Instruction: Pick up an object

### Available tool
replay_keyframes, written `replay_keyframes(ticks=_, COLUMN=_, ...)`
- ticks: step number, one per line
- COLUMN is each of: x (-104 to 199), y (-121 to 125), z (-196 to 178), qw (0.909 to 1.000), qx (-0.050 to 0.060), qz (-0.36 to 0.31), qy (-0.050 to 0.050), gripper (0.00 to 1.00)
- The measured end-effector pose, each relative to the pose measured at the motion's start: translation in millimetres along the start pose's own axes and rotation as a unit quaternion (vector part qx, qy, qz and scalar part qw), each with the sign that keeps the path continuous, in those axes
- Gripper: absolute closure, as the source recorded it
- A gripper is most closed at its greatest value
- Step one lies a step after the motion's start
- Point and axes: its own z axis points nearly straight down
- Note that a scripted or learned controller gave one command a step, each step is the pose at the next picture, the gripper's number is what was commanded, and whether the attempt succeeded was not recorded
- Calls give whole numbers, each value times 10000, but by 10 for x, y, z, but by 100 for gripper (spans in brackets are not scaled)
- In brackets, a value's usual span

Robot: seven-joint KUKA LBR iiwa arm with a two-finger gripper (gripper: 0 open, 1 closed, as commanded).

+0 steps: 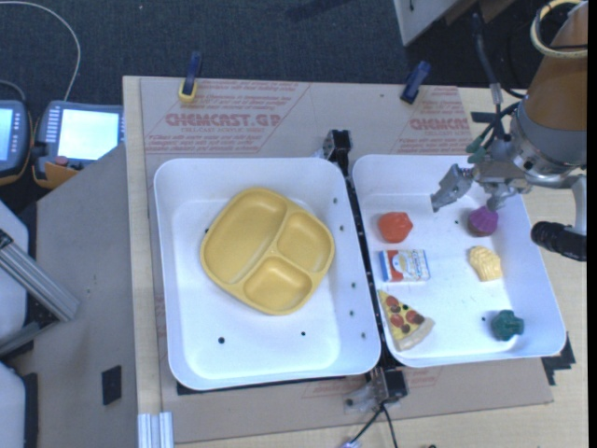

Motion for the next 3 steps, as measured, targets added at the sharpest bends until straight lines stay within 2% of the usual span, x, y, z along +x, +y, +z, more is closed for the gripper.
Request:
replay_keyframes(ticks=1, x=1, y=18, z=-50, qw=10000, qx=-50, qz=-10, qy=-6, gripper=0)
replay_keyframes(ticks=3, x=45, y=11, z=816, qw=10000, qx=-18, qz=-6, qy=0, gripper=0)
